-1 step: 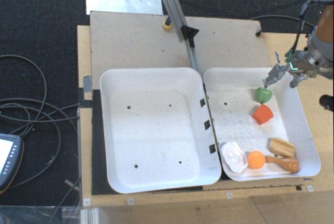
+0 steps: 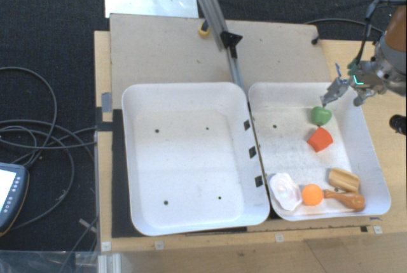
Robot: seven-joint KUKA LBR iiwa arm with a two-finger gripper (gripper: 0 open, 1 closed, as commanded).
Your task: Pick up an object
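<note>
Two bins (image 2: 191,97), smooth white plastic, faint sheen. Bench top (image 2: 159,42), matt pale board. Green ball (image 2: 322,115), glossy. Orange block (image 2: 320,139), matt. Orange ball (image 2: 311,195), smooth. Wooden pieces (image 2: 344,180) at right bin's near right corner, light varnished finish. White lump (image 2: 284,191), glossy, crumpled.

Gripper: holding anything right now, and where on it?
Nothing held. The gripper is above the right bin's far side, just up-right of the green object, with nothing between its fingers.
</note>
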